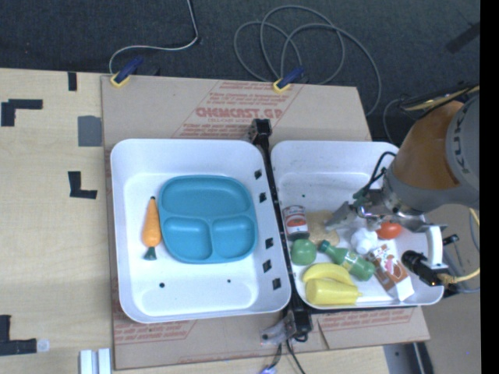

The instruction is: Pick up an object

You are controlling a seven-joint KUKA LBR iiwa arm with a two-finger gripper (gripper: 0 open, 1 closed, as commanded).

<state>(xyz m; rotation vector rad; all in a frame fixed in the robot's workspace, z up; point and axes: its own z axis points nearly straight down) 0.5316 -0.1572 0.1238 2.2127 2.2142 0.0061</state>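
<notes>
My gripper (349, 211) hangs low over the middle of the right bin (327, 162), at the end of the grey and orange arm coming in from the right. Just below it lie a white lump (363, 241) and a small red-orange piece (388, 228). A green bottle (352, 261) lies on its side further toward the front. A small can with a red label (295, 221) stands to the gripper's left, near the divider. I see nothing held in the gripper.
Along the right bin's front lie a green round toy (302, 250), a yellow banana (327, 272), a yellow block (332, 291) and a brown packet (389, 267). The left bin (132, 162) holds a blue divided plate (207, 217) and a carrot (151, 224).
</notes>
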